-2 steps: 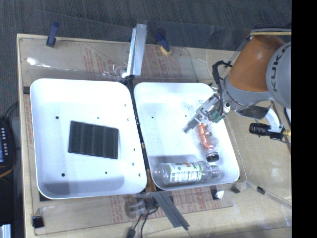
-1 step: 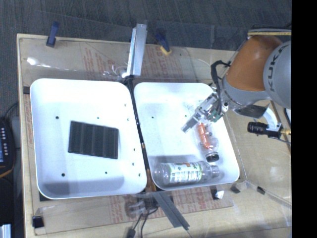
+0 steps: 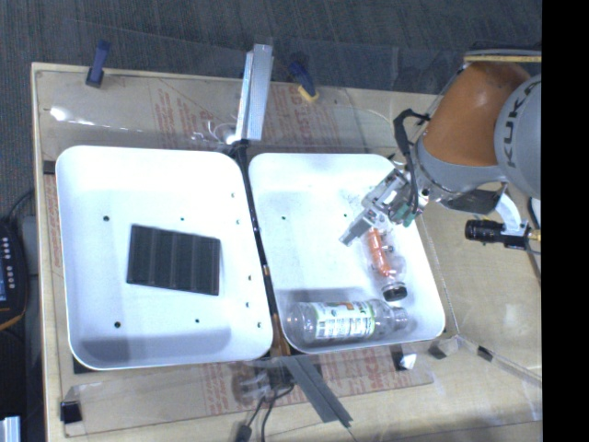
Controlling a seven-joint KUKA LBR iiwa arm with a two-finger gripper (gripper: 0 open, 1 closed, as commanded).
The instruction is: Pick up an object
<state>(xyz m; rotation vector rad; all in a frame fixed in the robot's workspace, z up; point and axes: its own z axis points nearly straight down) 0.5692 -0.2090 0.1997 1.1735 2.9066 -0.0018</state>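
Orange-tinted, a small bottle [image 3: 384, 258] lay in the right bin [image 3: 304, 178], just under the tool [image 3: 361, 226], which hung low over it, presumably lining up a grasp; how far it was open I could not tell.

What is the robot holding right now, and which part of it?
It cannot be told. The end effector is just above the small orange-filled bottle in the right bin, near its top end, but no grip on it shows.
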